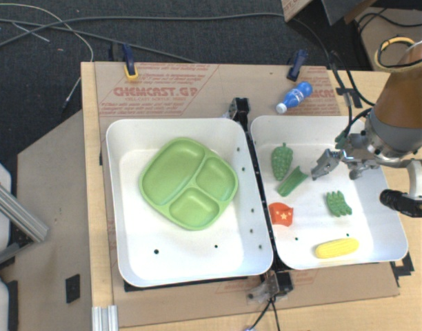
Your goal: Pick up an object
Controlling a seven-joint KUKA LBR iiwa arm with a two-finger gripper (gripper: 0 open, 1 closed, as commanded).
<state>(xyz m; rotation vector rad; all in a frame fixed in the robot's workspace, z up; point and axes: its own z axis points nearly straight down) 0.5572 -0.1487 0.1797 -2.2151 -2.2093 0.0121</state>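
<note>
Two smooth white bins [121, 185]; lumpy yellow corn [336, 247], ridged green tray [189, 183].

Red "CHEMCAST GP", seemingly, on cardboard sheet [163, 88]

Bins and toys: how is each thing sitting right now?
Green tray: flat in the left bin, turned askew.
Blue bottle: lying on its side on the cardboard, outside the bins.
Yellow corn: lying flat in the right bin.
Red toy: beside the divider.
Gripper: hovering above the right bin.
</note>
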